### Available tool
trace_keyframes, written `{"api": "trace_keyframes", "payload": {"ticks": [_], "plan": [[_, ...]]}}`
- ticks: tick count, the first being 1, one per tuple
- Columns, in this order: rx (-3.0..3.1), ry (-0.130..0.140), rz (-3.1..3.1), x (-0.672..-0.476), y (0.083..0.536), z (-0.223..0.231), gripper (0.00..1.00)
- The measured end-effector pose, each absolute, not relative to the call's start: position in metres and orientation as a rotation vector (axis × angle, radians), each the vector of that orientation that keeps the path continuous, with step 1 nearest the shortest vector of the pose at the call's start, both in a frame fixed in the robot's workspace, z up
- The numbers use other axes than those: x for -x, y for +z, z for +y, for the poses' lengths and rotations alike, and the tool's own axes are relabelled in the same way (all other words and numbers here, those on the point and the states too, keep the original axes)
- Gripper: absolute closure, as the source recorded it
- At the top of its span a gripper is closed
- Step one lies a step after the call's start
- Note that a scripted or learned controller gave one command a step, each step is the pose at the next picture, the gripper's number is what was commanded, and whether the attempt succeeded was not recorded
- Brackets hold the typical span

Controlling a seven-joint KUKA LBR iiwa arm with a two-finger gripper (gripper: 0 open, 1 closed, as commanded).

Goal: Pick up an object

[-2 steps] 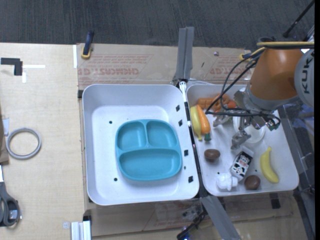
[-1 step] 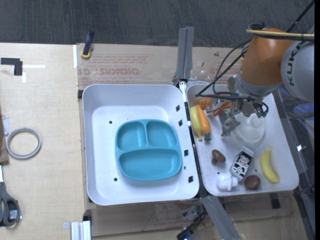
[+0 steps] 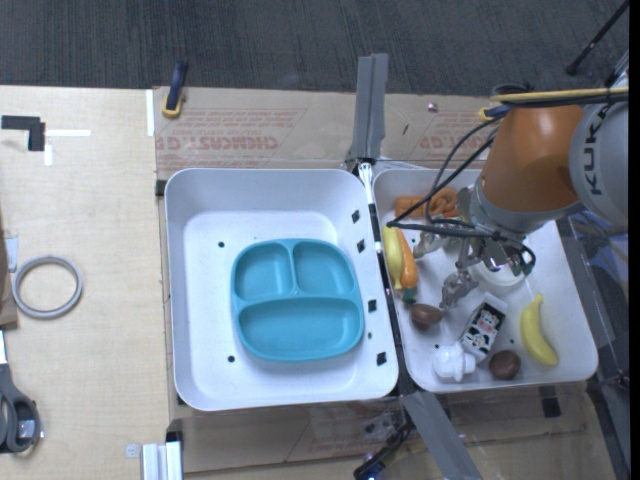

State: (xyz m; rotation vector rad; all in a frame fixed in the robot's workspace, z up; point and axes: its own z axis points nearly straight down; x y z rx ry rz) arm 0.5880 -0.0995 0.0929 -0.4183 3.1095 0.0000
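Arm's down in the right bin point(image 3: 572, 298)
We can't tell the gripper's point(image 3: 458, 290) grip state; it hangs above a brown object point(image 3: 426, 315), a banana point(image 3: 539, 332) at 3 o'clock.

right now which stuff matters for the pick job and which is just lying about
For the job: two-finger gripper; right white bin holding yellow banana, brown round object, small black-and-white box.

Lying about: blue divided plate, grey tape ring, scissors.
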Motion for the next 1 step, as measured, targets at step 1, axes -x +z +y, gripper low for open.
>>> {"api": "trace_keyframes", "payload": {"ticks": [1], "plan": [[0.212, 0.001, 3.133, -0.5124, 0.0919, -0.1429, 0.0]]}}
